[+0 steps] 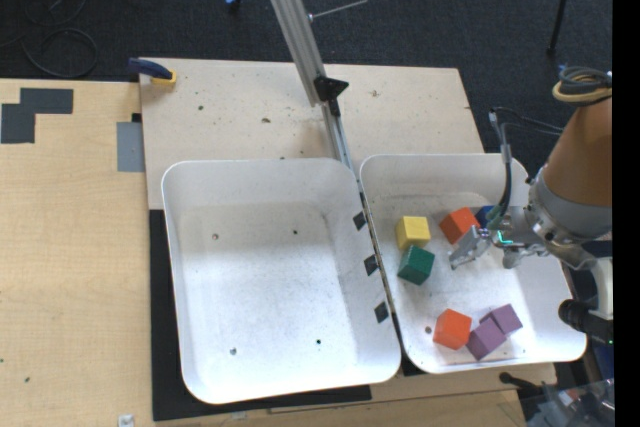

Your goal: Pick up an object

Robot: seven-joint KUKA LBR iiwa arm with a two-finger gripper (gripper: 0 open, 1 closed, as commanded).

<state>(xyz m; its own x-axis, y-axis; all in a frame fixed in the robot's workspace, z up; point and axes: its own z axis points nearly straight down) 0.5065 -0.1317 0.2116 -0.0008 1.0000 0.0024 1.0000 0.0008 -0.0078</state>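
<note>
1. I see even, soft overhead light, with no glare.
2. The left shallow white plastic bin (200, 215) shows faint grey shading.
3. Focus is slightly soft throughout.

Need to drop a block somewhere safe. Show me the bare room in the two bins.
The left bin is bare floor, wall to wall. The right bin is crowded: yellow block, green block, orange blocks, purple blocks, gripper above. Free strip: behind the yellow block.

Wooden bench (250, 110), two white bins (200, 185)
</note>
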